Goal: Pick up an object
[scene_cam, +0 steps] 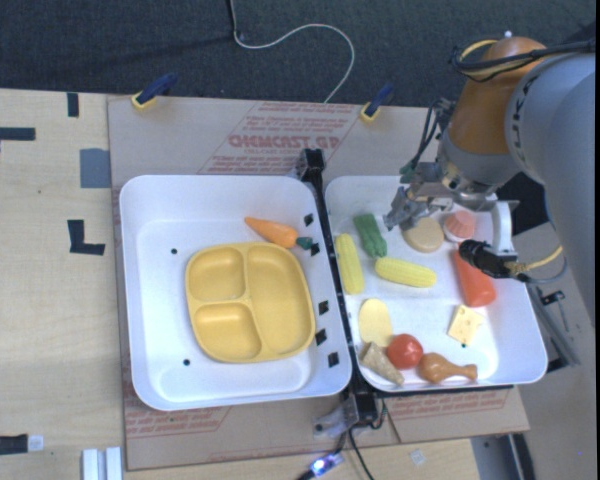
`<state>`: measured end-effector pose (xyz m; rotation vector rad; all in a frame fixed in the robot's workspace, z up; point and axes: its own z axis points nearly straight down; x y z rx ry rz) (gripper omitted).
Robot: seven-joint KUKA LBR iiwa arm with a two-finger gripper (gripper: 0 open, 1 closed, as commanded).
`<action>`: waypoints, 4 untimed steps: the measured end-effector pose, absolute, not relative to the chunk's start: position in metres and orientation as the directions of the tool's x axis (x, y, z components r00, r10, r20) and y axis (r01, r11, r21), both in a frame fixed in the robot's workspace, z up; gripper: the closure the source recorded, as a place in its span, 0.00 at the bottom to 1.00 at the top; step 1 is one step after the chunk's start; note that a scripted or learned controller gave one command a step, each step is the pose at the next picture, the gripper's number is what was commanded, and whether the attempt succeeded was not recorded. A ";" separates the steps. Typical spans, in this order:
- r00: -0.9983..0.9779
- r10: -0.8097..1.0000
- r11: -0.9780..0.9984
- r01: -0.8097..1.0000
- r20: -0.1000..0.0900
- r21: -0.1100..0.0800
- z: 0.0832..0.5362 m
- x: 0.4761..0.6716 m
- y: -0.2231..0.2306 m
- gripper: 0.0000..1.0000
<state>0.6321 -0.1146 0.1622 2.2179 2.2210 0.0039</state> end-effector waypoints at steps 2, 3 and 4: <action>-0.002 1.000 0.002 1.000 0.000 0.000 0.225 0.627 -0.106 1.00; 0.000 1.000 0.000 1.000 0.000 -0.005 0.221 0.578 -0.093 1.00; 0.000 1.000 0.000 1.000 0.001 -0.005 0.227 0.527 -0.071 1.00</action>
